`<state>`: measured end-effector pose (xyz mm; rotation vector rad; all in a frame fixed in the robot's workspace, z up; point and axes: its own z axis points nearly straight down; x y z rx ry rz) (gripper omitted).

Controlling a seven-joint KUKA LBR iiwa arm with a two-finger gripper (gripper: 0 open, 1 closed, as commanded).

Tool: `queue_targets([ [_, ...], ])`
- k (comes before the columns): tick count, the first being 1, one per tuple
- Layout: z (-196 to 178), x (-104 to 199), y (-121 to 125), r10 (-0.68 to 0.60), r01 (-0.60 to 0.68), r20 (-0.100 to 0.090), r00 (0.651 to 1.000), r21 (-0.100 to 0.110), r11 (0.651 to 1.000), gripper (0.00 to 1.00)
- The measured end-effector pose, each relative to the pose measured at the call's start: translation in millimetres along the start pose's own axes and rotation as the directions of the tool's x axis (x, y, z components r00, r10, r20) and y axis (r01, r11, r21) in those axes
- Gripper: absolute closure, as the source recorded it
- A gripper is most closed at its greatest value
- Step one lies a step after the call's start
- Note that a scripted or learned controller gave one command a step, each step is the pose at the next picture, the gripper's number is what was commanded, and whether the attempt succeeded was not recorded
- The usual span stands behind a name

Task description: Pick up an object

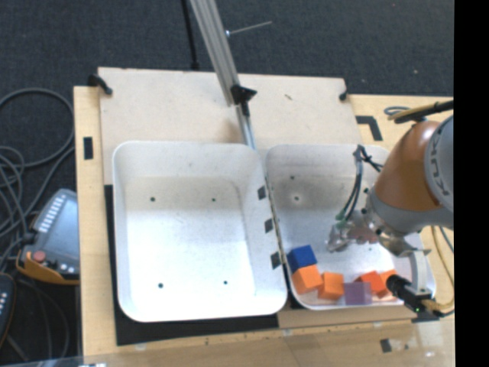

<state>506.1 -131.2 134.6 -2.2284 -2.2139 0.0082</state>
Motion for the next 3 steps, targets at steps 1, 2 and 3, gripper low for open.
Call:
queue_targets([
  [1, -105, 17, -18, -0.010, 0.010, -0.001, 1.000, -0.014, 1.000, 1.00],
  [2, -60, 109, 6, -0.015, 0.015, -0.006, 1.000, -0.002, 1.000, 1.00],
  [3, -62, 105, 6, -0.009, 0.009, -0.003, 1.000, -0.004, 1.000, 0.00],
])
